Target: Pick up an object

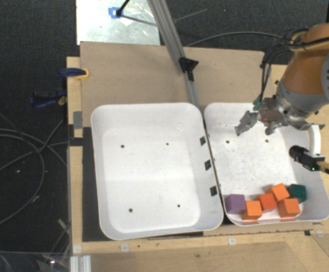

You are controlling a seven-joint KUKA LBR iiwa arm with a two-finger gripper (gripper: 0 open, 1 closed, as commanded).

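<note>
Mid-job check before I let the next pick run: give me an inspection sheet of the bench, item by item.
Surface: brown bench bearing a left bin and a right bin side by side.
Job's things: in the right bin's near end, a purple block, three orange blocks and a green block, bunched close together.
Clutter: nothing seen in the left bin.
Tool: tool over the right bin's far end, apart from the blocks, fingers spread, nothing between them.
Cables: black cables on the dark floor to the left; a cable at the arm.
Surroundings: blue clamp at the bench's left edge; grey pole slanting over the bench.
</note>
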